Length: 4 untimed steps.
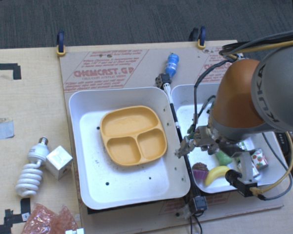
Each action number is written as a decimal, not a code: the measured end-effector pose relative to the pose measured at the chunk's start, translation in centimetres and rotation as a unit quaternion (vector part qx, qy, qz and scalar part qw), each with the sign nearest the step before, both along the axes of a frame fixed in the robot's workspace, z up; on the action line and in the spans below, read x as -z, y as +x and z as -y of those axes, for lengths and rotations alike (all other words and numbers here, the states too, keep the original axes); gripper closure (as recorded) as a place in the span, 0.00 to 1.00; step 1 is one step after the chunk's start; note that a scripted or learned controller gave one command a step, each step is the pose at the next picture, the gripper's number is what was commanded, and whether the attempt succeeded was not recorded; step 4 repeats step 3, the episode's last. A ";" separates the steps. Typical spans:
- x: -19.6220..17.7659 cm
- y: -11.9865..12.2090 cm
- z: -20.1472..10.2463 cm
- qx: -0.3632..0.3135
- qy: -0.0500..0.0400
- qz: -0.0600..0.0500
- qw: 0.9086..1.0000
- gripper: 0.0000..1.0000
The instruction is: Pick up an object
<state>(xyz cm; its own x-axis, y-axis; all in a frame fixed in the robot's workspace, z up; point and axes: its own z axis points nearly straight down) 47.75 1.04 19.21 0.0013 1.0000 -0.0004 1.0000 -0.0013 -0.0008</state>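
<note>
An orange divided tray [133, 134] lies in the left white bin [89, 157]. The right bin [185, 99] holds a yellow banana [216, 174], a purple toy [199, 170], a green piece [223, 158] and a small red and white item [258, 158] at its near end. The grey arm with its orange band [239, 98] hangs over the right bin and hides much of it. My gripper [226, 144] sits low under the wrist, just above the green piece and banana. Wrist parts cover its tips.
Outside the bins on the left lie a spiral light bulb [32, 170], a white cube [59, 161] and a crinkled red bag [42, 228]. A blue bottle [171, 64] lies behind the bins. Cables [259, 184] loop off the wrist at the right.
</note>
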 end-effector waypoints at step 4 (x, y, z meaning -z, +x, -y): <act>0.0 0.0 0.0 0.000 0.000 0.000 1.000 0.00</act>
